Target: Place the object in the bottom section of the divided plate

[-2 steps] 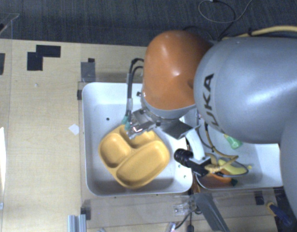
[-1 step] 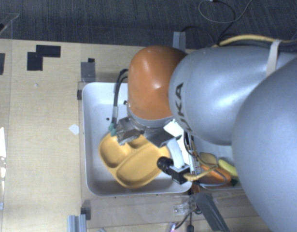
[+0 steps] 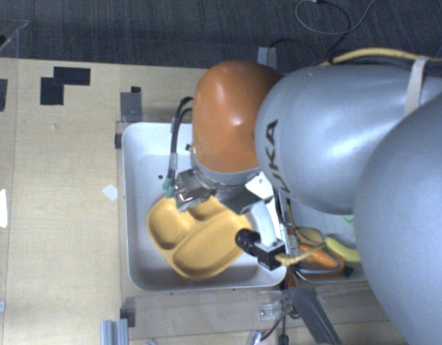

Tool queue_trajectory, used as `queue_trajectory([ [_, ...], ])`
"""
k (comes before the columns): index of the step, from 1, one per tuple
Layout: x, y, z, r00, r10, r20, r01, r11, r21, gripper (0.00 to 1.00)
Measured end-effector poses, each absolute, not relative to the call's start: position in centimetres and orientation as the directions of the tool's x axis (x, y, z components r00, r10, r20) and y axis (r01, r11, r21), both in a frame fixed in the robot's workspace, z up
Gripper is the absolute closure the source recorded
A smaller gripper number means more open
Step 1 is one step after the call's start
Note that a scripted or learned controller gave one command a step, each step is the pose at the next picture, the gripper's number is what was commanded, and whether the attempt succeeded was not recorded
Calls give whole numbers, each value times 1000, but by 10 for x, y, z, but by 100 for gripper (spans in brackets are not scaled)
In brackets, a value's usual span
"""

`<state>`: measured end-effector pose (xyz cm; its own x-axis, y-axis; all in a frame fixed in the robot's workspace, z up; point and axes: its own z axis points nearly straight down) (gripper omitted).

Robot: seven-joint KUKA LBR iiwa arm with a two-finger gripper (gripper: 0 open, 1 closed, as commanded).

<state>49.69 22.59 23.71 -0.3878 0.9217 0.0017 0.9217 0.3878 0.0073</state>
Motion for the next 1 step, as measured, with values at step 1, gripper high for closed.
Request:
queue_trajectory([
  [1, 496, 216, 182, -535, 845, 0, 845, 535, 3, 100],
])
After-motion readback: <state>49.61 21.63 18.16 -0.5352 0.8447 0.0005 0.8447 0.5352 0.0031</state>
